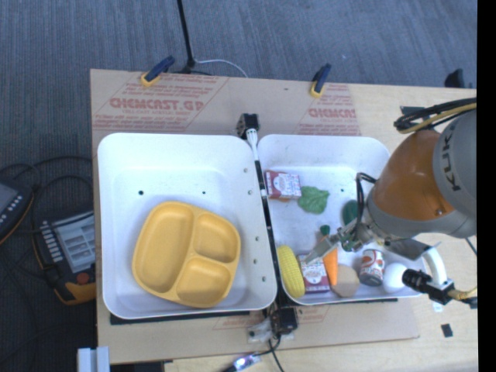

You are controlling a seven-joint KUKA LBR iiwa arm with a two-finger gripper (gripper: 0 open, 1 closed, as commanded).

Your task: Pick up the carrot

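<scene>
— What sits in the left bin [124, 161]?
— A divided tray [186, 253]
— And the right bin [364, 149]?
— Corn [291, 271] at its left front, a carton [314, 276] beside it, then the carrot [332, 268], with the gripper [332, 244] just behind

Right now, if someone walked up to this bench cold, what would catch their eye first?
Probably the yellow tray, alone in the left bin. Next, the arm with its orange band, reaching from the right over the right bin, its gripper low above the carrot. That bin is crowded along its near edge: corn, a red box, a green leaf, a small can.
</scene>
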